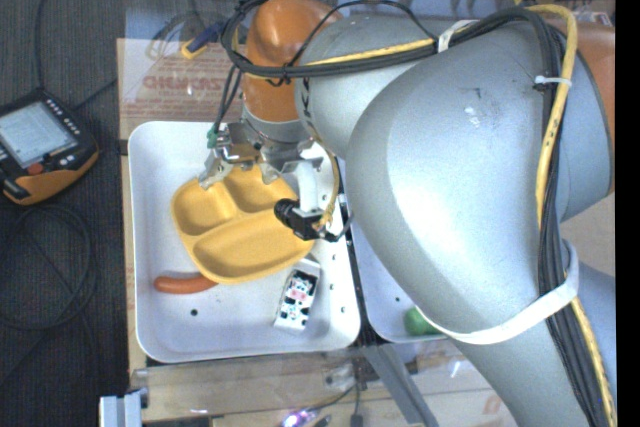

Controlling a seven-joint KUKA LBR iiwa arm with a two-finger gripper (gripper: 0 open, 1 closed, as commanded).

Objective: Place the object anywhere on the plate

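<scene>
Hovering low over the far end of the yellow divided plate (pixel 240 230), the claw (pixel 243 163) hides its tips from us, so we cannot tell its state. We count one plate, one orange sausage (pixel 182 284) touching the plate's near-left edge, and one small printed carton (pixel 296 299) just beside it, all in the left bin (pixel 150 205). One green item (pixel 418 322) peeks from under the bulky grey arm (pixel 470 165), which covers the right bin.

cardboard sheet (pixel 170 85) | faint red print, unreadable | no other legible text
</scene>
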